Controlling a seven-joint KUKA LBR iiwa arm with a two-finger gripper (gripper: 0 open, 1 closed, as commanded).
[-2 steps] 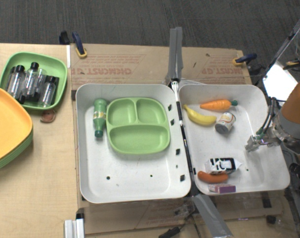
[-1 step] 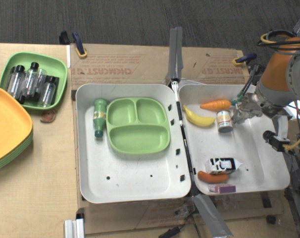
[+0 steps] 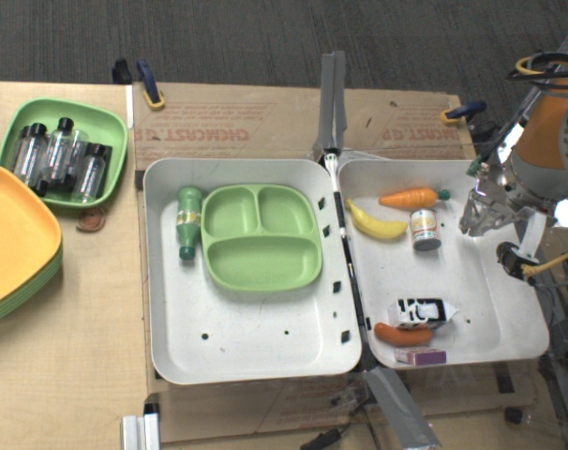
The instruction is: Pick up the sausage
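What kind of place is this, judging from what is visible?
Probably a robotics lab bench. Two white bins sit side by side on cardboard held by clamps, a robot arm reaches in, and toy food such as the sausage lies there.

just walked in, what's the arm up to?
It's meant to pick up the sausage, which lies untouched at the near edge of the right bin, beside a small black-and-white packet. The gripper hovers over the bin's far right side, well away from it. A carrot, banana and small can sit in the far part.
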